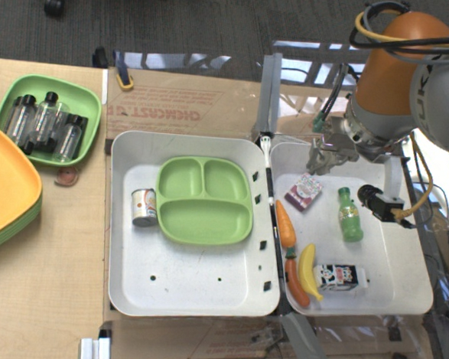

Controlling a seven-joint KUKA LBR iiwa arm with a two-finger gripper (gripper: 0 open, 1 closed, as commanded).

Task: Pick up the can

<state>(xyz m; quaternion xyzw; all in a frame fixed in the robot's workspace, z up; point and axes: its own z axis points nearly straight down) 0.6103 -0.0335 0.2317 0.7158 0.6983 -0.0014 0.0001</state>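
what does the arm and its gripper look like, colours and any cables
The arm is grey with a rounded orange band above the wrist. Yellow and black cables loop over it. The gripper is dull grey metal, small and boxy.

The can point(143, 207) lies on its side in the left bin point(194, 292), squeezed between the bin's left wall and the green divided plate point(205, 200), which sits just beside it on the right. Open room above the can and a wide bare floor in front of it, toward the near rim. Over in the right bin point(401, 291) the hand point(323, 160) hangs above a pink packet point(304, 192), with a green bottle point(351, 215), a carrot point(285, 224), a banana point(308, 270) and a small carton point(339, 276) crowding that side. The ridge between the bins stands in between.
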